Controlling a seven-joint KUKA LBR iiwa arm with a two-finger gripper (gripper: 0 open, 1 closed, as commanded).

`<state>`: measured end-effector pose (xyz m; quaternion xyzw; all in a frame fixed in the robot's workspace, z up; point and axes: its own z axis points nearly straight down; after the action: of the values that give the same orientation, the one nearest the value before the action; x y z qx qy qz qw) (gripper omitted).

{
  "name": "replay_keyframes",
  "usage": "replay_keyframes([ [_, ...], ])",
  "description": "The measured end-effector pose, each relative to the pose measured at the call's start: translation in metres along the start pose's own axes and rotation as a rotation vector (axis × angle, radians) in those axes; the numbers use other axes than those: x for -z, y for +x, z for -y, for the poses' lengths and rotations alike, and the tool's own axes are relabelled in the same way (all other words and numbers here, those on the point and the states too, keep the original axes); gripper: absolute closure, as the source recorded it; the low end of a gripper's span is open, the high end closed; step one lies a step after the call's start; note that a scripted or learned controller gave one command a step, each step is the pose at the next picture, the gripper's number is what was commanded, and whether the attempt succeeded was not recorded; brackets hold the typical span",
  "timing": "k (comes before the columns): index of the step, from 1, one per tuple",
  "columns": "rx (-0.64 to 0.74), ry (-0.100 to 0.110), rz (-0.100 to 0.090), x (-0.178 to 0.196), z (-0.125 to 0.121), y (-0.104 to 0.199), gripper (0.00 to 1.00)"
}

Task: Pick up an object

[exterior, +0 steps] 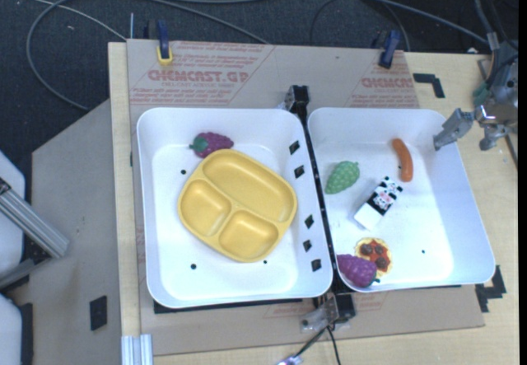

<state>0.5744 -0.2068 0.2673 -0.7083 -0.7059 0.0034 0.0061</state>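
so, nearest the camera, at the bottom edge of the right bin (pixel 461 215), sit a purple grape bunch (pixel 357 270) and, touching it, a small pizza slice toy (pixel 375 252). a bit further up lies a black-and-white carton (pixel 378 200) w/ cow-like print, tilted, then green grapes (pixel 342 176) close to the divider, and an orange sausage (pixel 403 159) toward the bin's far side. that's 5 items in the right bin, 1 of each. the left bin (pixel 156 190) holds 2 things: 1 yellow divided plate (pixel 237 204) and, just past its far rim, 1 more purple grape bunch (pixel 212 142); so 2 purple bunches overall, 2 bins. furthest back on the right, the gripper (pixel 466 128) hangs over the right bin's far right corner; one grey finger shows pointing toward the bin, but whether the fingers are spread or closed can't be told at this size and angle, and nothing is seen between them. judged from this, the task is at the approach step, nothing picked yet. the sausage is the nearest candidate, near but apart from the gripper; next move prob calls for shifting left over it, lining up across its narrow width, then descending.
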Motion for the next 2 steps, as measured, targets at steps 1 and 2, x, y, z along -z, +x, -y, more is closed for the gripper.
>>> replay_keyframes([
  [1, 0.004, -0.013, 0.003, 0.007, -0.002, 0.001, 0.00],
  [2, 0.003, -0.007, 0.001, -0.056, -0.005, 0.002, 0.00],
])
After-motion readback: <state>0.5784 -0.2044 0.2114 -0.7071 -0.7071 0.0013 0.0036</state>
